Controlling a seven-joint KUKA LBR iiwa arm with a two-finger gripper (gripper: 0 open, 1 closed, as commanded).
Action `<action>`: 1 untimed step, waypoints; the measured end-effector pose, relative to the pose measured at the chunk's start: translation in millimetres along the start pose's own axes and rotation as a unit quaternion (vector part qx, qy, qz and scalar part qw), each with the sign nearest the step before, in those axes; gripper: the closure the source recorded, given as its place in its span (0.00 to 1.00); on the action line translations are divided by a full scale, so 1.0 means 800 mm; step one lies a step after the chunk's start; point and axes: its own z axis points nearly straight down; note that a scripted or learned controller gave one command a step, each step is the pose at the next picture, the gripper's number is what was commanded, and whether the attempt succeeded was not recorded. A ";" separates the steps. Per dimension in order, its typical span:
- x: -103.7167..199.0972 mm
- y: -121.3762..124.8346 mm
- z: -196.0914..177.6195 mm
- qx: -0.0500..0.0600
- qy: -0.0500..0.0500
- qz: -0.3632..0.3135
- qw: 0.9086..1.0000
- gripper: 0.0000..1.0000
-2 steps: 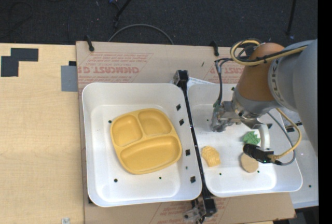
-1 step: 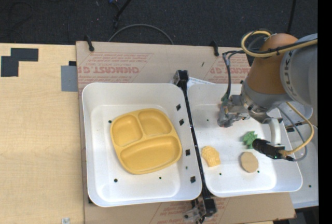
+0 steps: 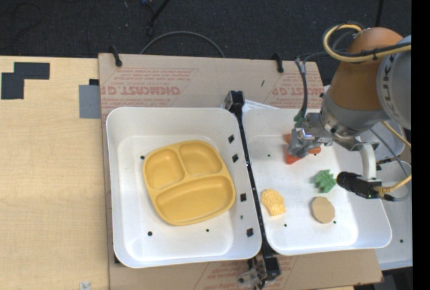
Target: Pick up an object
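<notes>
Pale wood counter [image 3: 47,174], two white bins mid-frame. Left bin [image 3: 127,148]: yellow divided plate [image 3: 188,181]. Right bin [image 3: 363,231]: orange-red piece [image 3: 293,150], green piece [image 3: 325,180], yellow chunk [image 3: 273,202], tan disc [image 3: 323,209]. End effector [image 3: 302,136] over orange-red piece, upper right; finger state unclear.

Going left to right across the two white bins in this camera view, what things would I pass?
Yellow divided plate in the left bin → yellow crinkled piece in the right bin → orange-red piece under the gripper → tan round piece and green piece, about level.
</notes>
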 end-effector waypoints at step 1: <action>0.009 -0.007 -0.066 0.000 0.000 0.000 1.000 1.00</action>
